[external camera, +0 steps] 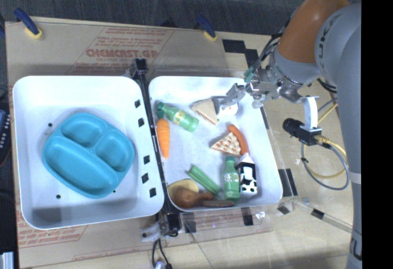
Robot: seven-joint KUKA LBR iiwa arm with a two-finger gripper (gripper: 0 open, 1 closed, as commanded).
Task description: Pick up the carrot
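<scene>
Currently approach step: two-finger gripper (230,101) near right bin's (268,139) far edge, finger state indiscernible; next, reposition over orange tapered carrot (163,137) by left wall.

Red print on cardboard sheet (116,46) under the bins, at 11 o'clock of frame: large line reads roughly "CHEMCAST GP", upside down. Smaller red lines around it illegible. Similar red print at 7 o'clock, unreadable.
</scene>
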